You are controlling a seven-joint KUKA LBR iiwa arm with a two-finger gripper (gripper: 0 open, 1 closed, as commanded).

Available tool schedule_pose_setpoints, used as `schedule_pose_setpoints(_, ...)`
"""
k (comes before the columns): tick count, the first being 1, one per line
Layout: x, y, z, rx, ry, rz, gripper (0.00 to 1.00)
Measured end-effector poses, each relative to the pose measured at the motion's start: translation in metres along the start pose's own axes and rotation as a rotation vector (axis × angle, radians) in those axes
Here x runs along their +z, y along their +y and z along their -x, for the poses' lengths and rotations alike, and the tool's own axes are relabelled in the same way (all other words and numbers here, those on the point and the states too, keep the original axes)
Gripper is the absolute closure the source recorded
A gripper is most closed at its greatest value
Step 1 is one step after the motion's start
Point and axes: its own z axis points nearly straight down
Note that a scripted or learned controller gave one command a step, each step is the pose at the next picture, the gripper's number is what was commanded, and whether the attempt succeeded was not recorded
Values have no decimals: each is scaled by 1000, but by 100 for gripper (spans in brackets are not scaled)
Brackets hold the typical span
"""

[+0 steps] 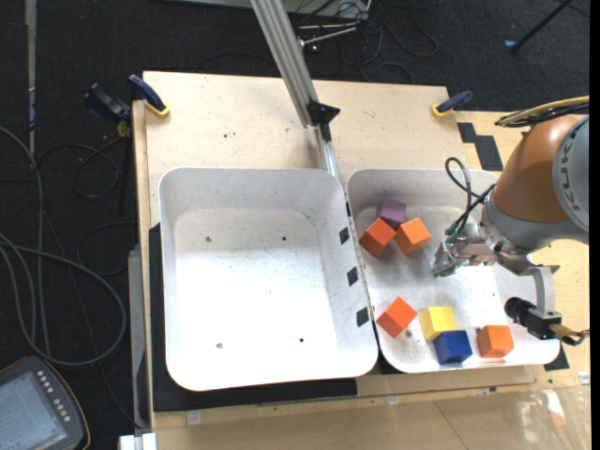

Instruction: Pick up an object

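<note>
Blocks sit in the right bin point(525, 356), none singled out by the task, so I take any of them as fair game: a purple block point(393, 211) touching two orange ones point(377, 236) point(412, 235) near the bin's far left corner, another orange block point(397, 316) by its left wall, then a yellow block point(436, 321) with a blue one point(453, 347) touching it along the near edge, and a last orange block point(495, 341) toward the near right corner. My gripper point(446, 259) hangs over bare floor at the bin's middle, just beside the far cluster, with nothing in it that I can see; whether it is spread or closed I cannot tell from up here (the wrist and cabling hide it). What worries me: the far three are packed together, so a descent there could land on top of a block or nudge the group against the left wall instead of straddling one. From its present spot, a straight drop would probably close on nothing. The left bin point(178, 270) doesn't matter yet.
</note>
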Motion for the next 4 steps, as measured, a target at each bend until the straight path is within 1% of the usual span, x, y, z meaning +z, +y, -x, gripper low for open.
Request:
schedule_pose_setpoints(1,-47,-7,2,0,-1,4,100)
schedule_pose_setpoints(2,-92,-5,9,-3,-2,5,100)
schedule_pose_setpoints(3,-115,-3,9,-3,-1,3,100)
schedule_pose_setpoints(4,-109,7,-37,-9,2,-1,100)
